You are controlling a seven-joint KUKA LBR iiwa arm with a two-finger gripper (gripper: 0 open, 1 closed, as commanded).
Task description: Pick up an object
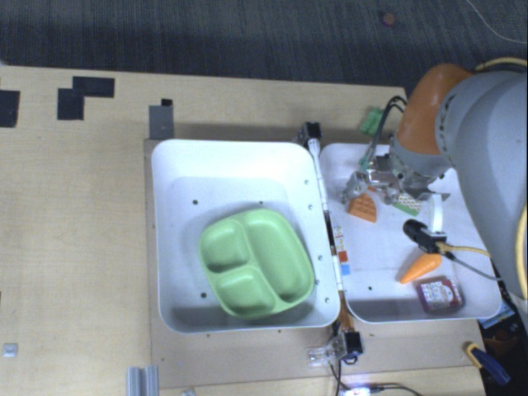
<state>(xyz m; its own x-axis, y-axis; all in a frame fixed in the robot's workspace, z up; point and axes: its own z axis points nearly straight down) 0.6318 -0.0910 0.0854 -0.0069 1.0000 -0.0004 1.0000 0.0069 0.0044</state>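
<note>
The end effector hangs low inside the right bin, near that bin's far left corner. From this slanted view I cannot tell whether it is open or closed. Nothing can be seen gripped in it.

Just below its tip, on the side toward the camera, lies an orange wedge on the bin floor. The two are so close that I cannot say whether they touch. This is the nearest thing to grasp and, in my judgement, the likely target.

Further out on the camera side and off toward the arm's base, a toy carrot lies on the same floor. A dark red packet sits just beyond it, close to the bin's near rim. Both are well apart from the end effector.

Across the shared wall, on the side away from the arm, the left bin holds a green divided plate, well out of reach. The pale tabletop stretches beyond that.

As for progress, the approach looks done, with the tool down among the objects. The grasp itself and the lift are not yet shown, so every object rests in a bin and the pickup remains to be completed.
</note>
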